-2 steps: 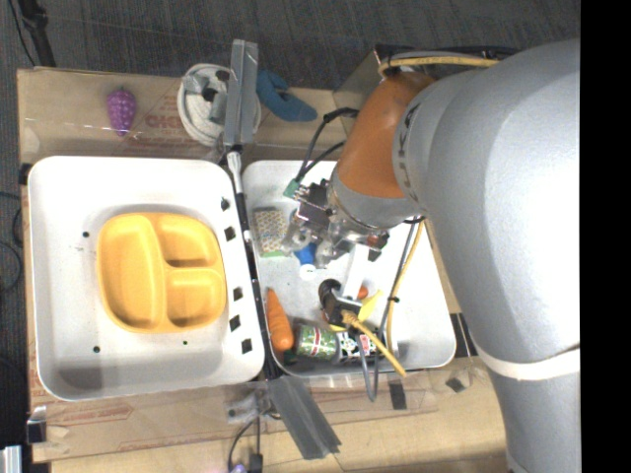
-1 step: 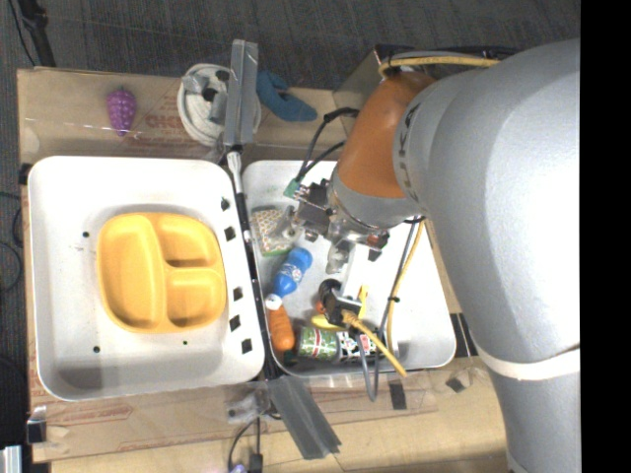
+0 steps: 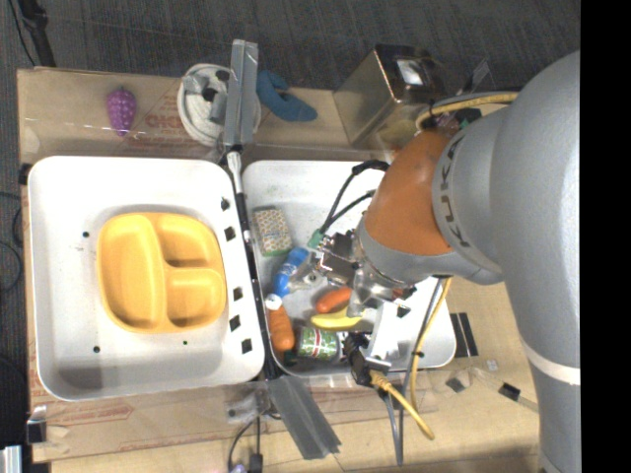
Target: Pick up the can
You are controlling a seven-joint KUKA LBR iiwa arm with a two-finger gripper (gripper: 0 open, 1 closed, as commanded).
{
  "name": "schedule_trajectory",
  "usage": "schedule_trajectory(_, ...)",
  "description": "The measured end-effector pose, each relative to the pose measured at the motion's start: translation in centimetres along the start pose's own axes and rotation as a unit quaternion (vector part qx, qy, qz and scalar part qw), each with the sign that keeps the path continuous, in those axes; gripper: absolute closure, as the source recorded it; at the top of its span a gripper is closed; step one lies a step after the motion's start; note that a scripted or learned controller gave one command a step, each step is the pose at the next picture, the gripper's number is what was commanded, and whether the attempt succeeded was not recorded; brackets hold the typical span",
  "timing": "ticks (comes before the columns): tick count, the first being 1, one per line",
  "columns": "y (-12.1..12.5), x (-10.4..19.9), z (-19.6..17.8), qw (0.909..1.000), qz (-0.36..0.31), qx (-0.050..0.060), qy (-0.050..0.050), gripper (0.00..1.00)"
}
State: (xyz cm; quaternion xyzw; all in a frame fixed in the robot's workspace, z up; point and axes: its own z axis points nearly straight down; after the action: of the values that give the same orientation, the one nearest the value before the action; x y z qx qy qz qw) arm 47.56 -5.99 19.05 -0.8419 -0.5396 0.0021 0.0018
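Observation:
The can, green with a pale label, lies on its side at the near edge of the right bin. A yellow banana rests just above it, touching or overlapping its top. My gripper hangs low over this cluster, right above the banana and an orange-red item. The grey and orange wrist hides most of the gripper, and nothing can be seen held in it.
An orange bottle and a blue bottle lie left of the can, with a speckled block farther back. The left bin holds a yellow divided tray. A purple item, a white roll and a brown box sit behind the bins.

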Motion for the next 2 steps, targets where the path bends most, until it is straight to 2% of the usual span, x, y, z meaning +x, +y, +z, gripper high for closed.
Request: schedule_trajectory(2, 0.01, -0.01, 0.0, 1.0, 0.0, 0.0, 0.0, 0.0)
